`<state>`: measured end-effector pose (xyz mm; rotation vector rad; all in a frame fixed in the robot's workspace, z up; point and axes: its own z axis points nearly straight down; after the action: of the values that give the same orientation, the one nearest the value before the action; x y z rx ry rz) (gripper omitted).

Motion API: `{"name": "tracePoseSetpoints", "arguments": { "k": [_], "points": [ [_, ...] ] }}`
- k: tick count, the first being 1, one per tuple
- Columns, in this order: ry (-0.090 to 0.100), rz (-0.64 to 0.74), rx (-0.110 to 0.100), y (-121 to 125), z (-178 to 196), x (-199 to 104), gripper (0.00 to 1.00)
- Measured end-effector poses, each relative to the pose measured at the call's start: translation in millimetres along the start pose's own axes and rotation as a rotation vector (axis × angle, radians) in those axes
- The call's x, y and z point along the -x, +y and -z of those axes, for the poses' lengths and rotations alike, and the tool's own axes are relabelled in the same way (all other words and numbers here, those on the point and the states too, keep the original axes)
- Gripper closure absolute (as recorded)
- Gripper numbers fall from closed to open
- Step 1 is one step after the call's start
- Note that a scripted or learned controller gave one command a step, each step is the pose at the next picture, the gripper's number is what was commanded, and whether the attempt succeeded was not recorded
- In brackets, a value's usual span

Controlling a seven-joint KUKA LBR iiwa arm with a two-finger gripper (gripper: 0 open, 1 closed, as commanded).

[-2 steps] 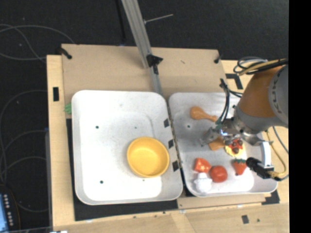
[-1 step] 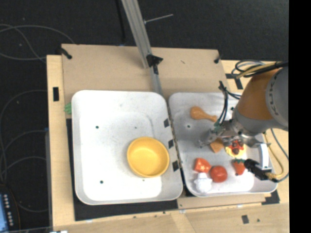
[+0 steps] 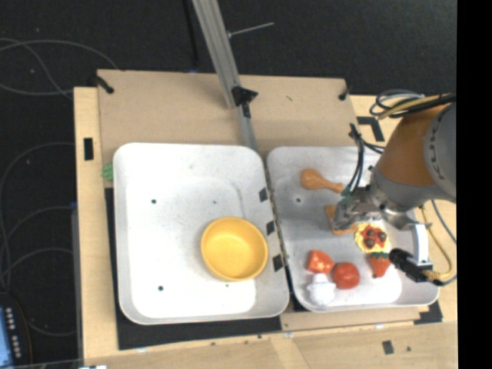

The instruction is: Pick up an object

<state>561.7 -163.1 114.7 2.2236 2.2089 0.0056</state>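
The right bin holds several small things. An orange-brown spoon-shaped piece lies near its middle top. A red piece, a red ball and a white piece sit near the front. A yellow disc with dark red spots and a small red piece lie at the right. My gripper is down in the right bin, just left of the yellow disc, over a small orange thing. The arm's wrist covers the fingers.
A yellow bowl stands in the left bin near its lower right corner. A metal pole slants across the back of the bench. Cables run at the right by the arm.
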Motion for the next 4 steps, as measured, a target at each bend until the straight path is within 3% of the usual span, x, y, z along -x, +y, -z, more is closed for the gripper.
{"name": "tracePoseSetpoints", "arguments": {
  "k": [1, 2, 3, 4],
  "points": [
    [0.002, 0.009, -0.006, 2, 59, -4, 1.0],
    [0.001, 0.01, 0.001, 5, 124, -4, 1.0],
    [0.003, 0.012, -0.004, 6, 136, -3, 1.0],
    [0.003, 0.013, -0.007, 2, 126, -58, 1.0]
  ]
}}
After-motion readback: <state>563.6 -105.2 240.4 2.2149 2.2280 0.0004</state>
